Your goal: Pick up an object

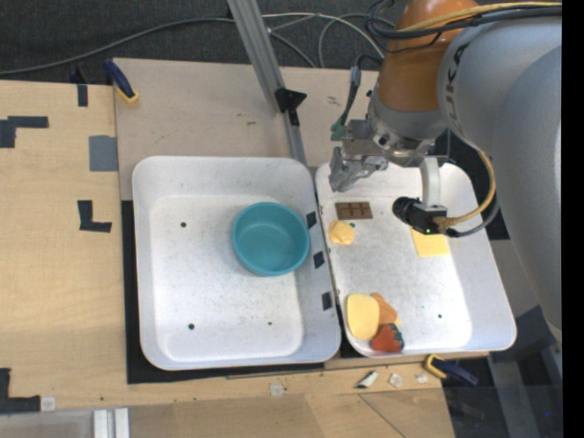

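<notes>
Two bins (146, 245); fingers (345, 176) (above brown block (353, 211)) near yellow lump (341, 234).

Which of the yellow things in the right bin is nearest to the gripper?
The small pale yellow lump, just below the brown bar under the gripper. The yellow square lies further right, and the yellow block lies near the bin's front edge.

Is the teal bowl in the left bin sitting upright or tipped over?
Upright. The teal bowl rests on the left bin's floor with its round rim facing up and its inside showing, holding nothing.
</notes>
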You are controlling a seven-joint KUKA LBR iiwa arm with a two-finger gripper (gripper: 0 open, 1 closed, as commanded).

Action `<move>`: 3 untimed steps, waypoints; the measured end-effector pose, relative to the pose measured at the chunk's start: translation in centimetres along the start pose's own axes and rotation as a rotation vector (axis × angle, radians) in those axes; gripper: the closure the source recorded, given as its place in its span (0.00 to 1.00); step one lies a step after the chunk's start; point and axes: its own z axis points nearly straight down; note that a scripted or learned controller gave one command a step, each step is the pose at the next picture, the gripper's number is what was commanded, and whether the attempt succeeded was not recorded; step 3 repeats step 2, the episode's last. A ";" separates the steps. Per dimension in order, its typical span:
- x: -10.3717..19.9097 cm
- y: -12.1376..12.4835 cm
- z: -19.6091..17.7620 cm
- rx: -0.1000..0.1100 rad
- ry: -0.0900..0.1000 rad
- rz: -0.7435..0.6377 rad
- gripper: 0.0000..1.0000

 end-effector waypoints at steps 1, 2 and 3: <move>5.6 1.4 -0.3 0.000 0.000 -0.001 1.00; 10.1 1.2 1.7 0.003 -0.002 0.001 1.00; 10.1 1.2 1.7 0.003 -0.002 0.001 1.00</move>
